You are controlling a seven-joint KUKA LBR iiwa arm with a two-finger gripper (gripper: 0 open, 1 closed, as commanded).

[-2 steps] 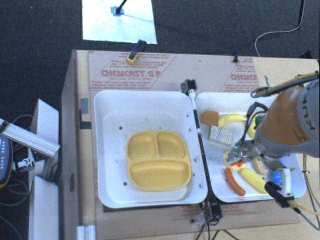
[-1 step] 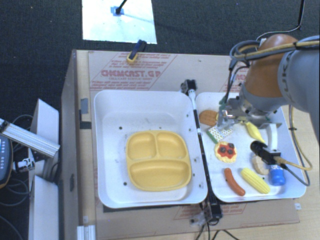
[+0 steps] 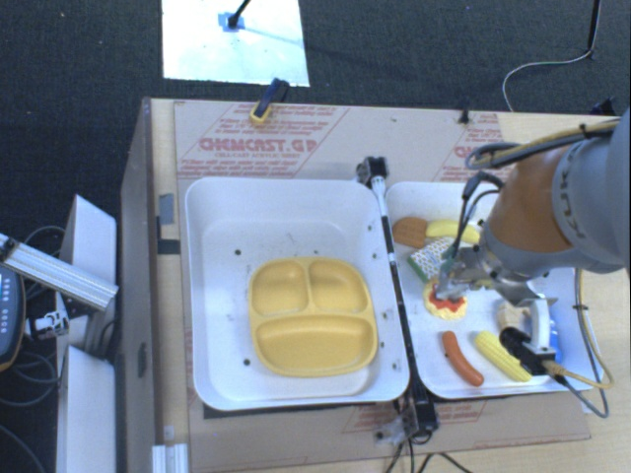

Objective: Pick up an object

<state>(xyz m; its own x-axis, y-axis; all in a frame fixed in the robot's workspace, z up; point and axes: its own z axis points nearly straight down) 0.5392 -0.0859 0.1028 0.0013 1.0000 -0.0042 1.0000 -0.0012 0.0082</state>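
Note:
The right bin (image 3: pixel 564 282) holds several toy foods. A round red and yellow piece (image 3: pixel 447 306) lies near its middle, and my gripper (image 3: pixel 450 286) is right over it, pointing down and covering its top edge. A checkered grey and green piece (image 3: pixel 430 256) lies just to the upper left of the gripper. Behind that are a brown round piece (image 3: pixel 409 231) and a yellow piece (image 3: pixel 446 230). An orange sausage (image 3: pixel 461 358) and a yellow corn cob (image 3: pixel 499 355) lie near the front wall. The arm hides a beige piece (image 3: pixel 509 314) in part.
The left bin (image 3: pixel 217 235) holds a yellow divided plate (image 3: pixel 313 315). The ridge between the two bins (image 3: pixel 391 264) runs close to the gripper's left. A blue item (image 3: pixel 549 340) lies at the right bin's front right, partly hidden by the arm.

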